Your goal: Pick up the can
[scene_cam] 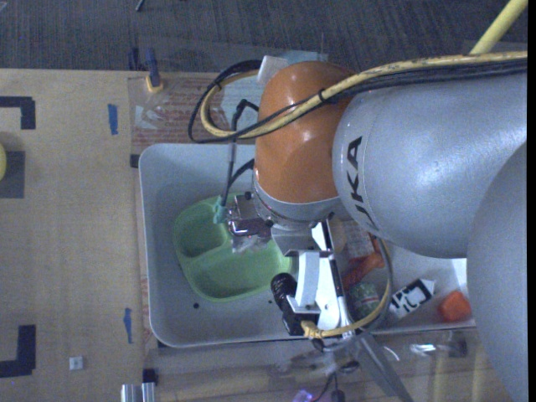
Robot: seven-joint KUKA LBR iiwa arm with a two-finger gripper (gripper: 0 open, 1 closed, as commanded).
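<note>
Pale wood covered the bench, and I read the whole scene as a clock face. Nearest me, down at seven o'clock, a black corner mark and a short strip of blue tape sat on the wood just outside the white bin.

Inside the bin, by its near wall at about five o'clock, stood a round thing with a green and red label, which I took for the can. The robot's own fittings hid part of it. At the can's three o'clock lay a black-and-white packet, and beyond that an orange lump. At the can's twelve o'clock, just beside it, was a red-orange wrapper.

Farther in, at the can's nine o'clock, a green dish with two hollows rested on the bin floor. The gripper hung over the dish's far half, apart from the can, which lay off at its four o'clock. Whether the gripper was clenched or released I could not tell.

Above it rose the grey arm with its orange band, covering the view from one to four o'clock.

Farthest off, at eleven o'clock, a yellow clamp stood at the bench edge, with dark carpet beyond.
</note>
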